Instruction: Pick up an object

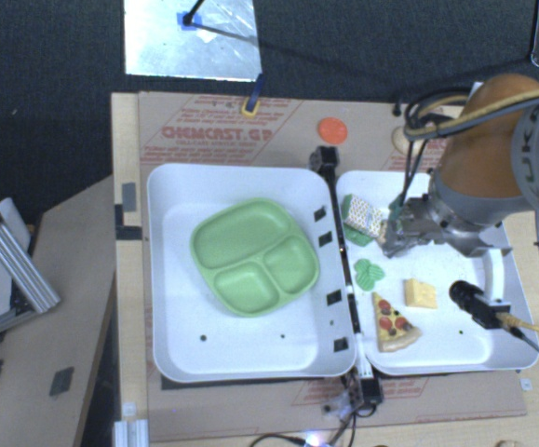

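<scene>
Gripper: two-finger, on the grey arm with orange band, reaching in over the right bin; positioned low at that bin's upper-left part; whether it is released or clenched cannot be told, the wrist body covering it; nothing is seen grasped.

Candidate objects, listed relative to the gripper: speckled grey-and-green block, just beside it toward the divider, possibly touching, contact unclear; green leafy piece, near, below it; yellow cheese wedge, near, below and toward the arm's side; pizza slice, further below, lying flat near the bin's front wall.

Other holdings: green divided plate, well apart, across the divider in the left bin; orange disc on the bench beyond the bins.

Step in hand, by judgement: approach or descent onto the speckled block; no lift begun.

Next move calls for: settling squarely over the block; a firm close; a straight rise clear of the bin wall; risk of nudging the block against the divider.
</scene>
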Robot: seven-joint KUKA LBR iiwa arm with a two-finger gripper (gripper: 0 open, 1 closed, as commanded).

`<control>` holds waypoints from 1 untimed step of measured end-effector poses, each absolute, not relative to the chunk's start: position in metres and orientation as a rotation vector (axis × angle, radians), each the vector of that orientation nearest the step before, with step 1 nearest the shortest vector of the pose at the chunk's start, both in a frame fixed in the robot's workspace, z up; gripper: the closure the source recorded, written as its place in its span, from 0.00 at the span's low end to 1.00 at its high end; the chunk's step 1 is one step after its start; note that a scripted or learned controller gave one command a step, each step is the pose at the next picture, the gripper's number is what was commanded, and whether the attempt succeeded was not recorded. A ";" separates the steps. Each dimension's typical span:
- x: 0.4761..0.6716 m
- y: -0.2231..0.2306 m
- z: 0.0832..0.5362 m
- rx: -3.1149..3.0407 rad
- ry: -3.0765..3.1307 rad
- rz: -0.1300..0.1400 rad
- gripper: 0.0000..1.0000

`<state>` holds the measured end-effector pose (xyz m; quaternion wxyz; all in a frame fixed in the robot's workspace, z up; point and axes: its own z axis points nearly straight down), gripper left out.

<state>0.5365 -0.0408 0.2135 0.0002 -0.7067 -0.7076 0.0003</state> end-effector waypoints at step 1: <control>0.539 -0.040 0.215 -2.219 -2.226 -0.002 1.00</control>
